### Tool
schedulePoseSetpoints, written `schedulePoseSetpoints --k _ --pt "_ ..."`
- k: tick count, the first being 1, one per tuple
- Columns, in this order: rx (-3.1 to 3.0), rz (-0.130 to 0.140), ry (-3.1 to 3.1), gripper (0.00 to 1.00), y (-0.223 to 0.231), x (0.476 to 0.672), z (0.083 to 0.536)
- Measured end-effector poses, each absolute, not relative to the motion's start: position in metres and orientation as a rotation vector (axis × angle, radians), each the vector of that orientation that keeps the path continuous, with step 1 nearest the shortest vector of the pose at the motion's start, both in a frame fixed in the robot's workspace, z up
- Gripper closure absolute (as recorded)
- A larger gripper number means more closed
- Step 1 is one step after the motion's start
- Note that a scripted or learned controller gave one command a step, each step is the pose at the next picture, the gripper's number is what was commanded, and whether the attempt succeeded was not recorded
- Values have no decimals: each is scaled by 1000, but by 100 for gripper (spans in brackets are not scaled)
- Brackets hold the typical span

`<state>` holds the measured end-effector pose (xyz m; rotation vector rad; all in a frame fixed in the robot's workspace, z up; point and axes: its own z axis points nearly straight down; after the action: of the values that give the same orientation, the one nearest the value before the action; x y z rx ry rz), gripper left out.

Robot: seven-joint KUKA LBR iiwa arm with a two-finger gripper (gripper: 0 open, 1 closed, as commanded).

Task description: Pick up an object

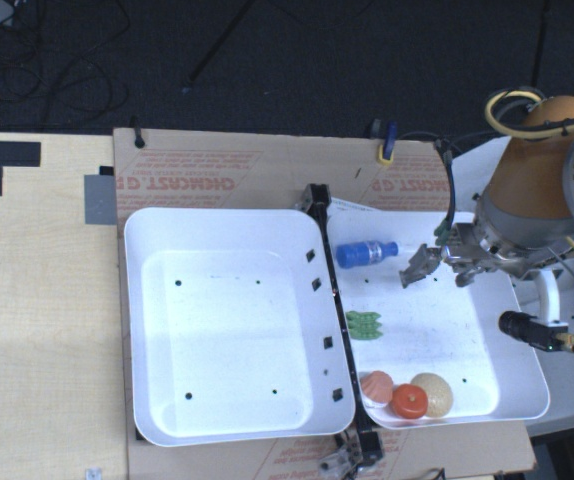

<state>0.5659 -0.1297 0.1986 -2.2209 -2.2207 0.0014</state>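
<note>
I had the arm reaching in over the right bin [512, 393], with the jaws [444, 265] hanging above its upper middle. They looked spread, one finger [419, 266] pointing left toward the bottle and the other sitting nearer the wrist, and I saw nothing between them. How high they were above the bin floor I could not judge from the slant.

The things to pick from all lay in that right bin. A blue bottle [366, 254] lay on its side near the top left, close to the divider and just beside the left finger but apart from it. A small green piece [363, 325] sat lower, against the same left wall. In the bottom corner three round things were bunched together and touching: a pink one [376, 386], a red one [409, 401] and a pale tan one [435, 392]. The left bin [157, 258] held nothing I needed.

As I read it, the pick had not been made. Nothing was lifted and every object rested on the bin floor. What was left was nearly the whole job: settle on a target, come down over it, close and raise. The bottle seemed the nearest candidate, though lying sideways it could roll off a poor grip.
</note>
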Motion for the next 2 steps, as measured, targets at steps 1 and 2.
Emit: schedulePoseSetpoints --k 1,2 --pt "-2224 -18 -2238 0 -73 623 406" --pt "-2223 9 -2213 0 -119 584 342"
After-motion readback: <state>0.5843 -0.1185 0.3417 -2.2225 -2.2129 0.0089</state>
